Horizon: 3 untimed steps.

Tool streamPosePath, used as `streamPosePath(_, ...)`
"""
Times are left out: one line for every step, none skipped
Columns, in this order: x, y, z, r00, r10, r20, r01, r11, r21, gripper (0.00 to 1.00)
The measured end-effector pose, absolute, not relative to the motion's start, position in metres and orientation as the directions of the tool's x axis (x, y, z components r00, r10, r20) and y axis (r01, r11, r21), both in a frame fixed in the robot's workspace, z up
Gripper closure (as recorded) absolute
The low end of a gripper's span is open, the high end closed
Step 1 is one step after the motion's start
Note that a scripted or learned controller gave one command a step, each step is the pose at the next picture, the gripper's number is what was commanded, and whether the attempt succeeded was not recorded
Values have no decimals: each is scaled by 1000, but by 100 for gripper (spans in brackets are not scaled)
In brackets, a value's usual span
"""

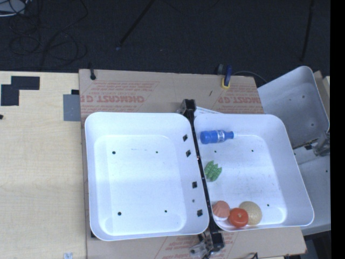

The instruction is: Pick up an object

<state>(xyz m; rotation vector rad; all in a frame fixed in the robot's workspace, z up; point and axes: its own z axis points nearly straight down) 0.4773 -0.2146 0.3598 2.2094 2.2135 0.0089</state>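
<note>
The right bin holds several small things. A blue bottle lies on its side near the far left corner. Below it, a small green leafy piece rests close to the left wall. In the near corner three round items sit packed together: a peach one, a red one and a beige ball. The left bin shows a bare white floor. A pale grey smooth body, seemingly part of the arm, hangs beside the right bin's far right corner.
Both bins stand on a cardboard sheet over the wooden bench. A black clip strip runs between the bins. A yellow and blue clamp stands at the cardboard's far edge.
</note>
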Motion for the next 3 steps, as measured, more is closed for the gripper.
streamPosePath(474,-212,248,0,1000,5,1000,0,-12,100)
streamPosePath(476,-214,262,-1,1000,1,1000,1,-2,100)
streamPosePath(475,-214,258,2,1000,1,1000,-2,-3,100)
